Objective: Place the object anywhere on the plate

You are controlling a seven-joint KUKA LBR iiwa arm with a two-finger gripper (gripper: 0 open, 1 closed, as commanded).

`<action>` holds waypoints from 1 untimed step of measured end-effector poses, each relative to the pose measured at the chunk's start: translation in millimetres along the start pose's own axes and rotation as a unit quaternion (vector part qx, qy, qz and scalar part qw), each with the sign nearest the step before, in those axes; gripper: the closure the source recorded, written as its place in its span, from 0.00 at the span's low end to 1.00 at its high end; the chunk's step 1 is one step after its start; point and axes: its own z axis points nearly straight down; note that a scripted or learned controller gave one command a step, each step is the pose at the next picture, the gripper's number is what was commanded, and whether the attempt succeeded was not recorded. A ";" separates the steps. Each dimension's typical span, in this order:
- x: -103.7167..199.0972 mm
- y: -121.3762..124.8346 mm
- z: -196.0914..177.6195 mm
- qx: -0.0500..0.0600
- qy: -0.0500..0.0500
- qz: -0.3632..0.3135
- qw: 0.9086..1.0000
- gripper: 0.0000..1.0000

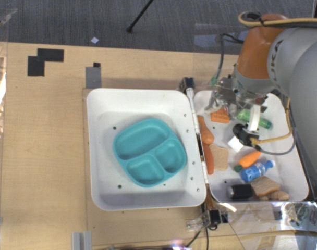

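Partial dark lettering on the grey arm (291, 61) reads roughly "UK"; nothing else legible.

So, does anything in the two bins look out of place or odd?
Nothing is spilled or broken. The teal plate sits askew in the left bin, with nothing on it. The right bin is crowded: a hot dog, a blue bottle on its side and bread lie jumbled. The hand hangs over that pile.
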 end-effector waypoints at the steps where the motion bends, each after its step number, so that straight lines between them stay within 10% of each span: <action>1: 0.0 0.0 0.0 0.000 0.000 0.000 1.000 0.00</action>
